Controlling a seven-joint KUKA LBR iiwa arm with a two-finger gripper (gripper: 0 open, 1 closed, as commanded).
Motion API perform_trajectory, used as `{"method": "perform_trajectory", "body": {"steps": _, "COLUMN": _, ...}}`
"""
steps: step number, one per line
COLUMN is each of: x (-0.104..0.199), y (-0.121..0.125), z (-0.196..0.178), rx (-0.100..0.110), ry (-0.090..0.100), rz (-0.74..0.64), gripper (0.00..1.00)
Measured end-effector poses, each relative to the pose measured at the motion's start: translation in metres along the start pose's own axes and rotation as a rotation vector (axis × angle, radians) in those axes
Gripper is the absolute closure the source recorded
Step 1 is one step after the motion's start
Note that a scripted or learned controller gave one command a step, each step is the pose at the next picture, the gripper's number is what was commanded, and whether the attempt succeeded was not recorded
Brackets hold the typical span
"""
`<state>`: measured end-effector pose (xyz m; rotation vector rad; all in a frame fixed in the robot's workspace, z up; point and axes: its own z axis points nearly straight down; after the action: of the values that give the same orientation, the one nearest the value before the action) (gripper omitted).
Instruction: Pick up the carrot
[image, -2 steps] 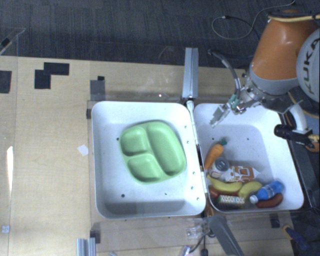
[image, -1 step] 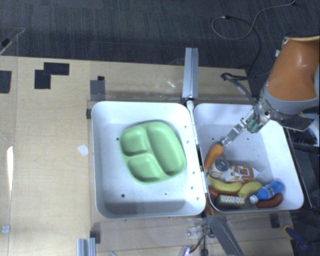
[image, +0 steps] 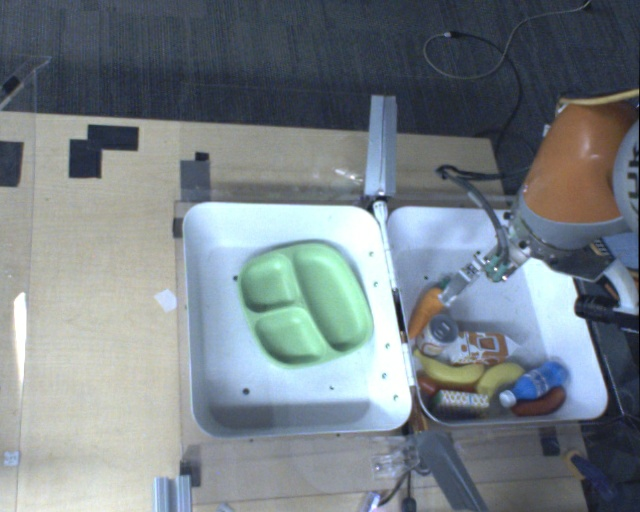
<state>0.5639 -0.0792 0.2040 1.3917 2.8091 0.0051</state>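
Carrot: the small orange carrot (image: 426, 308) lies tilted against the left wall of the right-hand shallow white bin (image: 560, 300), just beside the divider between the two bins
Hand: the grey two-finger hand (image: 456, 286) reaches in from the right on a slant, its tip just above and to the right of the carrot's upper end
Hand state: I cannot tell whether it is spread or closed; the tip is small and blurred against the white floor of the bin
Contact: nothing shows between the tips, so I would not call the carrot held; touching or merely near, I cannot say
Step in hand: to my eye, the final approach onto the carrot, before any lift
Next move: it calls for settling straight over the carrot's body and closing across its narrow width, with care because the bin wall leaves little room on the left
Neighbours: a white carton with a grey cap (image: 462, 345), a yellow banana (image: 470, 377) and a blue bottle (image: 537, 383) crowd just below the carrot
Left bin: the other white bin (image: 215, 400) carries a pale green sectioned tray (image: 305, 302), well apart from the action
Hard to make out: the carrot's lower end is hidden behind the carton's cap; the arm's orange band (image: 575, 170) is cut off at the frame edge
Tabletop: pale wood tabletop (image: 90, 330) around the bins
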Motion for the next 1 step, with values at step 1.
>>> {"method": "perform_trajectory", "body": {"steps": 1, "x": -0.0149, "y": 0.0047, "z": 0.0903, "rx": -0.010, "ry": -0.010, "rz": -0.126, "gripper": 0.00}}
